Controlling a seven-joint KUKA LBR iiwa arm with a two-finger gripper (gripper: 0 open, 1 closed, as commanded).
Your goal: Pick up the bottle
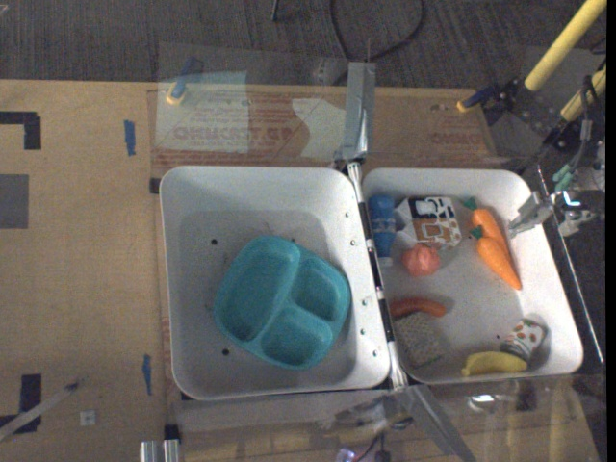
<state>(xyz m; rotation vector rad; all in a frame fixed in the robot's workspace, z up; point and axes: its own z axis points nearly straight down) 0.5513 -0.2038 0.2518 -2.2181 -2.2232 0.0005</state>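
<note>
The bottle (383,225) is blue with a pale label. It lies in the right bin (563,296), in the far left corner, close against the wall shared with the left bin. A black-and-white patterned carton (433,221) lies just to its right, and a pink ball (421,260) sits just in front of the carton.
The right bin also holds two orange carrots (496,248), a red sausage (419,307), a brown textured pad (421,337), a banana (494,362) and a spotted cup (526,337). A teal divided plate (282,301) lies in the left bin (183,258). Metal clamps (553,205) stand at the right bin's far right edge.
</note>
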